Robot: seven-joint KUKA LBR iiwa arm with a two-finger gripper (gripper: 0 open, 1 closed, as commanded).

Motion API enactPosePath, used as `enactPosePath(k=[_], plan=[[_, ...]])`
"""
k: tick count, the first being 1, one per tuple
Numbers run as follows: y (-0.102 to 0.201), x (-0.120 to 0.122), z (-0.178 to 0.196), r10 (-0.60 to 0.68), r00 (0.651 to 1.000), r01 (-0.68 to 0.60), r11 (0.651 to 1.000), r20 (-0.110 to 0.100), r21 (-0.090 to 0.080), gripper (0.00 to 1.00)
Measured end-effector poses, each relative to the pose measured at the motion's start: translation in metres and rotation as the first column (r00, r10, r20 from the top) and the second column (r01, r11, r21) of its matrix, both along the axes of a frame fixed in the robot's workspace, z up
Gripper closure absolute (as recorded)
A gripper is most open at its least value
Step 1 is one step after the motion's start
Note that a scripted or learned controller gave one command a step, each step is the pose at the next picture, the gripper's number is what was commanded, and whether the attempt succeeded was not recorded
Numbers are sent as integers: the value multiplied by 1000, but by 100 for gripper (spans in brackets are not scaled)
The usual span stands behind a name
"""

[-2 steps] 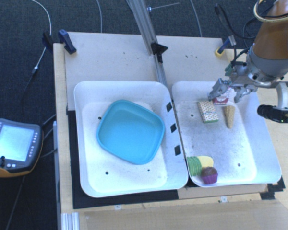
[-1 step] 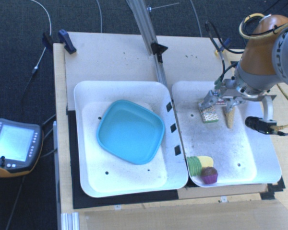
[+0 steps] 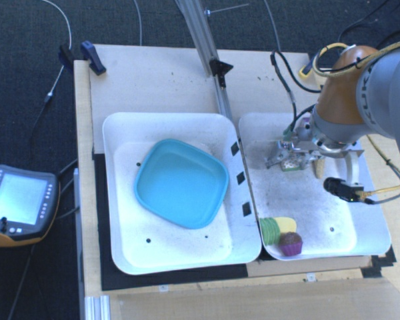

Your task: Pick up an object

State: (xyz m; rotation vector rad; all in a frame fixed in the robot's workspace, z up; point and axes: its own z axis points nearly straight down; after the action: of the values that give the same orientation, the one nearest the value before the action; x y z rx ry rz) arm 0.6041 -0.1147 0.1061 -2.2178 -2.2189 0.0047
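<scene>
Starting at the near edge of the desk, two shallow white bins sit side by side on its pale top. In the near corner of the right bin, close to the wall shared with its neighbour, lies a small cluster of objects: a green ribbed piece, a yellow piece just behind it, and a purple-pink rounded object touching them on the near side. They are the only loose things in that bin, and they rest well apart from the hand.

Farther in, the left bin holds a light blue plate with rounded corners, lying flat near its middle. Three small black marks run along the rim between the two bins.

Beyond the cluster, over the far half of the right bin, the hand hangs low at the end of the grey arm, below the orange band. Its metal parts are small and blurred here, so how far the fingers are spread cannot be told — nothing can be made out between them. A black fitting with a yellow cable juts out beside the wrist.

At the far side, a grey pole slants across the desk towards the bins, and a blue clamp sits at the far left corner. Off the desk to the left, on dark carpet, lies a control pendant with a lit screen.
</scene>
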Motion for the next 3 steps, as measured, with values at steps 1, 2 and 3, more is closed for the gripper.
enactPosePath(k=[1,2,3], plan=[[-1,2,-7,0,1000,0,1000,12,-3,0],[-2,3,5,-1,1000,1,1000,16,-5,100],[3,0,50,0,1000,0,1000,10,-1,100]])
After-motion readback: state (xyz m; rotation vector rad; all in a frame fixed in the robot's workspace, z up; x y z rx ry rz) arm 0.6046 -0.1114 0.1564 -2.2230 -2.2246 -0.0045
